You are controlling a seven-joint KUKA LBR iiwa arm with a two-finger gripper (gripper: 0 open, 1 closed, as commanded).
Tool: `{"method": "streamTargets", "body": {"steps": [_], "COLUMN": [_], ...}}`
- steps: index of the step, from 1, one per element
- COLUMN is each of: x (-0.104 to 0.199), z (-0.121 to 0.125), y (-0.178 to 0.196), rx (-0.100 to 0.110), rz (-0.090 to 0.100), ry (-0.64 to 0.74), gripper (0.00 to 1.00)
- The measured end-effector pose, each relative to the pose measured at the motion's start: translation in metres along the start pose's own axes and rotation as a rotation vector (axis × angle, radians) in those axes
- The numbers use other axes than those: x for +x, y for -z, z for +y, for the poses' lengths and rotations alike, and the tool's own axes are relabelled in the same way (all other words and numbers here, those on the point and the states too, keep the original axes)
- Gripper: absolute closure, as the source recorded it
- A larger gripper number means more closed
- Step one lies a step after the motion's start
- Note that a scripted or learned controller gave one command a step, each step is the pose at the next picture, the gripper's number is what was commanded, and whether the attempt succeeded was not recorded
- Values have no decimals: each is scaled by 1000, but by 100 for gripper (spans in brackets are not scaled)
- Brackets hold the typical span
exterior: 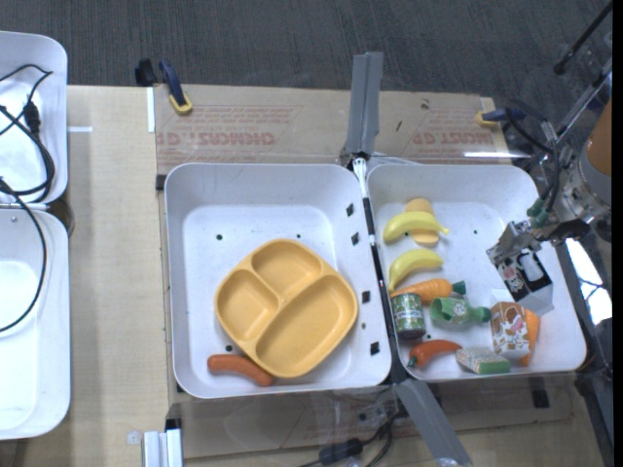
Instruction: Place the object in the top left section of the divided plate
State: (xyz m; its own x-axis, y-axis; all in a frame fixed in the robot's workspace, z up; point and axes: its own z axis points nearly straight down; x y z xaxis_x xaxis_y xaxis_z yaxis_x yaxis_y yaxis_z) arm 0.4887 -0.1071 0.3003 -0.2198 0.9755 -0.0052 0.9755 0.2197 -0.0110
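The gripper [516,253] is hovering at the right bin's [458,185] far edge; I cannot tell its state. It is risking missing the crowded toy food, leaving the yellow divided plate [285,306] unfilled.

Dark carpet floor [292,17], wooden bench [107,261]

Yellow divided plate [285,306], flat in left bin, three sections

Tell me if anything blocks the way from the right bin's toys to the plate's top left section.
Between them stand the two bins' adjoining walls, so a carried toy must be lifted over. The divided plate lies open in the left bin, its top left section bare. The gripper hovers over the right bin.
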Motion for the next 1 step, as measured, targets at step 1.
{"method": "streamTargets", "body": {"steps": [1], "x": [-7], "z": [30], "y": [103], "rx": [-7], "rz": [4], "ry": [-192], "gripper": [100]}}
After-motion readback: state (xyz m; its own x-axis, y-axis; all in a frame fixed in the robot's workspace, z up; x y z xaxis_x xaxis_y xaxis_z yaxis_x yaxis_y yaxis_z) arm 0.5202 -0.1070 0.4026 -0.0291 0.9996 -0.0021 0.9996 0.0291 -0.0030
